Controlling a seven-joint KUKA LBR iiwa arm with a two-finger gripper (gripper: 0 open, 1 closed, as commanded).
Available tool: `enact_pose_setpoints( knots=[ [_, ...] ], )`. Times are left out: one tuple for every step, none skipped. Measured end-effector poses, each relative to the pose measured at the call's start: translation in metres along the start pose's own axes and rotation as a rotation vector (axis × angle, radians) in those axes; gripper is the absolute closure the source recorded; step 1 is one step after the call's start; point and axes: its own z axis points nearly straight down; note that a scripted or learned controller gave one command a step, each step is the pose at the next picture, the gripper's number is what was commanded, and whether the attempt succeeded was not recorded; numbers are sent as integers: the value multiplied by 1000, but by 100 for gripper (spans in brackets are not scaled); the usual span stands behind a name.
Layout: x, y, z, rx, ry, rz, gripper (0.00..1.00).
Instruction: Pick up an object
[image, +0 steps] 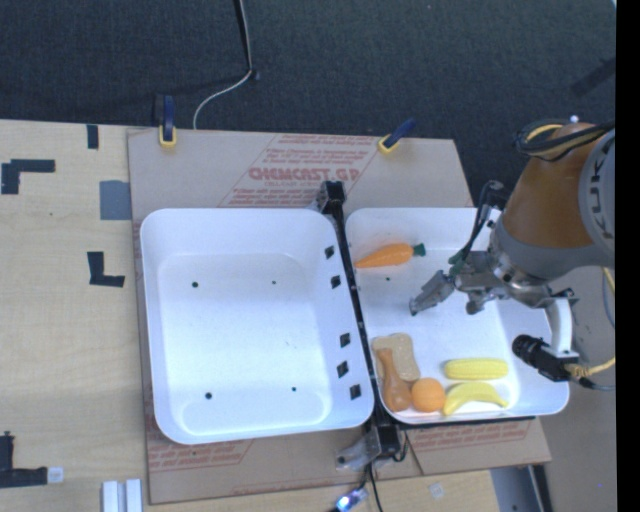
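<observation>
A: Nearest us in the right bin (540, 408) lie two bananas, a straighter one (476, 369) and a curved one (476, 397), with an orange (428, 395) and a bread slice (397, 358) touching to their left.

B: Packed tight. A grab there could catch two at once, or knock one away.

A: The gripper (432, 294) hangs over bare bin floor in the middle, its fingers spread, nothing between them.

B: So closing here would catch only air.

A: Farther off, the carrot (385, 256) lies alone, near the divider (345, 300).

B: Easiest pick, I'd judge, though it's round and could roll out of a pinch. The left bin (160, 300) holds nothing to take.
</observation>
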Motion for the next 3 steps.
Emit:
enact_pose_setpoints(
  knots=[
    [110,-42,10,6,4,-10,0],
    [114,36,-328,-21,-1,-3,0],
    [115,34,-328,-1,-2,-1,100]
  ],
)
